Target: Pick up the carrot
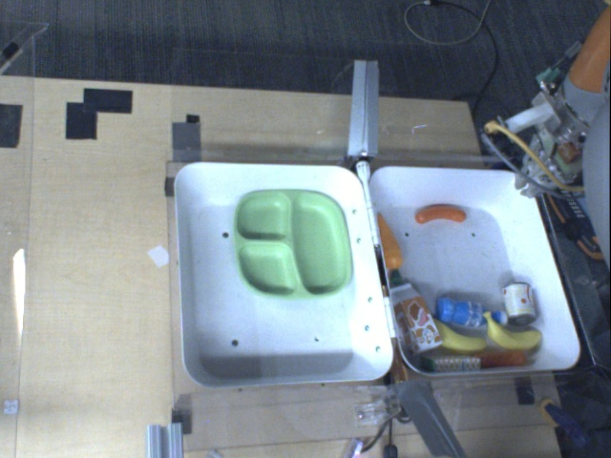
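The carrot is an orange, tapered piece lying lengthwise against the left wall of the right bin, with a green end towards the front. The arm's wrist and gripper hang over the back right corner of that bin, wrapped in cables. They are well to the right of the carrot and apart from it, and nothing shows between the fingers.
An orange sausage lies at the back of the right bin. Along its front lie a snack packet, a blue bottle, two bananas, a small can and a red item. A green divided plate sits in the left bin.
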Available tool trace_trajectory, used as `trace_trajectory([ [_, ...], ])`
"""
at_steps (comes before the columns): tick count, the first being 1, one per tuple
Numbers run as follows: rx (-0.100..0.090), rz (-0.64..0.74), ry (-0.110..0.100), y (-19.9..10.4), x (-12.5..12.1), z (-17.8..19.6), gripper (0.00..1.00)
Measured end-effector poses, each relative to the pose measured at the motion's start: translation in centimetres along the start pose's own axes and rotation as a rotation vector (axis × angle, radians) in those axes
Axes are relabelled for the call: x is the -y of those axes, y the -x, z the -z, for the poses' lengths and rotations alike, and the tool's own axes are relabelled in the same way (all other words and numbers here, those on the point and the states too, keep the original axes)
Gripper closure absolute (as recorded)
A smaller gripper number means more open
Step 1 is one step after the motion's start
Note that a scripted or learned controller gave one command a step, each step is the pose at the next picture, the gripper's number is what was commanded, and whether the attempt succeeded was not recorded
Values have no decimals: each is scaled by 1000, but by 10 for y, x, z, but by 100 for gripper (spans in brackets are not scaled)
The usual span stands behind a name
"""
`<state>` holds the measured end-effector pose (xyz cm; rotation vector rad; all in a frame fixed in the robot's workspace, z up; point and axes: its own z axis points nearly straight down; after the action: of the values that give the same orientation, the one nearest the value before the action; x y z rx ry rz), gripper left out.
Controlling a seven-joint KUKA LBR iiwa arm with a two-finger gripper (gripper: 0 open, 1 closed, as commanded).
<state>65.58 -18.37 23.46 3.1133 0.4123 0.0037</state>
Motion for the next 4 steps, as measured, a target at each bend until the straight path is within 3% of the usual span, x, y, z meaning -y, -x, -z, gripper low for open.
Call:
trace_trajectory([
  [4, -8, 48, 6, -8, 7, 46, 100],
])
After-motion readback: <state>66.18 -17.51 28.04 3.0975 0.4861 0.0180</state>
